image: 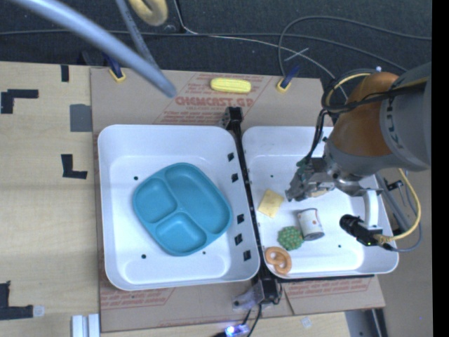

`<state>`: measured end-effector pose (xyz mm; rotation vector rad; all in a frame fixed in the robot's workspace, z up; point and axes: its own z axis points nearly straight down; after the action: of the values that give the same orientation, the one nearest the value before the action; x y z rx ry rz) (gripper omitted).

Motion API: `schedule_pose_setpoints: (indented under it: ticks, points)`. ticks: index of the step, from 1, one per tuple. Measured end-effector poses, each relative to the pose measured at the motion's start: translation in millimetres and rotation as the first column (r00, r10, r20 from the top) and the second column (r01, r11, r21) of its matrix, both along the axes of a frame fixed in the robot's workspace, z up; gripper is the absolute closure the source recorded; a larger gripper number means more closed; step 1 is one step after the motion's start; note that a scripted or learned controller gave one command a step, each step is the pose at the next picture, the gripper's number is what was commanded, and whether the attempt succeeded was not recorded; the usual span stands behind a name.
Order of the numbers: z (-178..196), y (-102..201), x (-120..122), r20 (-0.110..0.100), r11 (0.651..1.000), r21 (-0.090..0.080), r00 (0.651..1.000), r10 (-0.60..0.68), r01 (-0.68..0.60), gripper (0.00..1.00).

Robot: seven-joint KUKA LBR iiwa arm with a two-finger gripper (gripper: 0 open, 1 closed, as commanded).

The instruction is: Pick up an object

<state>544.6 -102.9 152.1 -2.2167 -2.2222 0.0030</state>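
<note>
In the right bin (pixel 280 142) lie a pale yellow wedge (pixel 270 203), a small white can with a red label (pixel 309 223), a green knobbly ball (pixel 290 238) and an orange pretzel-like ring (pixel 278 260). My gripper (pixel 303 187) hangs low over this bin, just above the can and to the right of the yellow wedge. Its dark fingers point down and left, and the arm's bulk covers much of them.
The left bin (pixel 116 153) holds a blue divided plate (pixel 181 208). A yellow corn cob (pixel 230 85) lies on the cardboard behind the bins. Cables loop at the back right, and a black fitting (pixel 356 228) sticks out over the right bin's right side.
</note>
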Motion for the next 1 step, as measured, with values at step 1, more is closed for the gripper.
schedule_pose_setpoints:
  ticks: [1]
  points:
    - [56.8, 9.6, 4.2, 0.008, 1.000, -0.001, 1.000, 0.000, 0.000, 1.00]
